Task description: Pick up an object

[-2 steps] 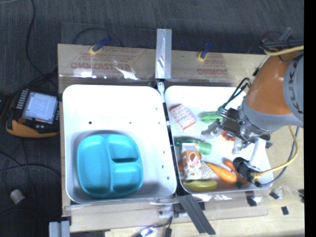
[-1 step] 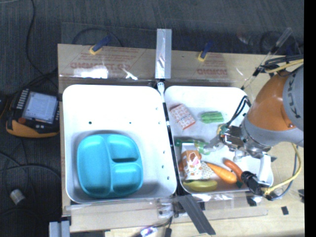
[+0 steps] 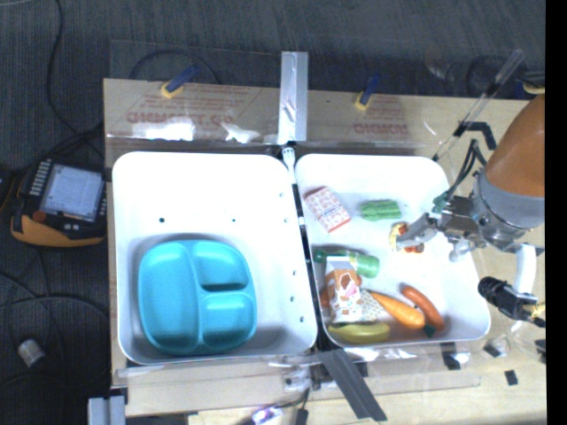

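Risk of an empty grab, mostly. Found the gripper (image 3: 410, 235) low in the right bin (image 3: 461, 264), near its far wall, over bare white floor; could not tell whether wide, narrow or holding anything. Noted a small orange-red blur at its tip, too unclear to name. Saw the nearest candidates apart from it: green pod (image 3: 380, 209) up and to the left, red sausage-like piece (image 3: 422, 303) below. Judged a close there likely to catch nothing. Spotted the carrot (image 3: 395, 311), banana (image 3: 359, 332) and printed pouch (image 3: 343, 295) crowded and touching in the near corner; expected a grab there to nudge neighbours or pinch two. Left the blue tray (image 3: 197, 292) in the left bin out of reckoning.
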`<state>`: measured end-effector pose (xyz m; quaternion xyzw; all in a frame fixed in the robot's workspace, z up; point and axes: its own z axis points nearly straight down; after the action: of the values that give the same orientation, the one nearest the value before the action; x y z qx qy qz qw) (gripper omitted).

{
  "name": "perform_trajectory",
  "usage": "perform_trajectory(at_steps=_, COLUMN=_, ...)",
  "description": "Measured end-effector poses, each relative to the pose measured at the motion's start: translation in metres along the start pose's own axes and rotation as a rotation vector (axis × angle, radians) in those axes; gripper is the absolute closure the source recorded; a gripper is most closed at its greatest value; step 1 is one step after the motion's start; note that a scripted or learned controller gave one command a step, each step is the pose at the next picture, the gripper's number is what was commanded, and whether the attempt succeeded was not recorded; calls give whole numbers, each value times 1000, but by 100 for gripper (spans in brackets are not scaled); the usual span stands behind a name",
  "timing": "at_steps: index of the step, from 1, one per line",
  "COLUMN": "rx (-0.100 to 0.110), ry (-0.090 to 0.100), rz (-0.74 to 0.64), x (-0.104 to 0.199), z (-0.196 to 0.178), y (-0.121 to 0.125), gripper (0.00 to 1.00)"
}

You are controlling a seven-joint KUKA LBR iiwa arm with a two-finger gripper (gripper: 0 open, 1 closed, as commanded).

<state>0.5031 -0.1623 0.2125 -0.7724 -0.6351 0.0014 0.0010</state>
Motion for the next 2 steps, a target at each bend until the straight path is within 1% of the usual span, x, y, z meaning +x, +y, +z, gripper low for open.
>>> perform_trajectory(at_steps=1, rx=1, ry=2, rz=-79, x=28, z=73, y=-26, gripper=0)
perform_trajectory(at_steps=2, rx=-1, ry=-1, rz=-107, x=-12, z=23, y=15, gripper=0)
